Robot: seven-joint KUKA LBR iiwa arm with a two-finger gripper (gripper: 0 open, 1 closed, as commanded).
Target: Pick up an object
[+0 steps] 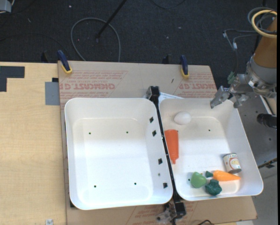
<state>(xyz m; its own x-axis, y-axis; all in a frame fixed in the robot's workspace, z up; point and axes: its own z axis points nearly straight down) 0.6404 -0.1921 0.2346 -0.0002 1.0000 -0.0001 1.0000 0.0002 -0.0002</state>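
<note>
The gripper (223, 97) hangs over the right bin's (245, 139) far right corner; its finger state cannot be determined. In that bin: a white egg-like object (182, 118) near the far edge, an orange block (172, 145) along the left wall, and a small can (232, 163), toy carrot (225, 176) and two green pieces (205, 183) near the near right corner.

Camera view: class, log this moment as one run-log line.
arm: hand above right bin far rim | held: nothing seen | right bin: egg, orange block, can, carrot, green pieces | pick: not yet done
</note>
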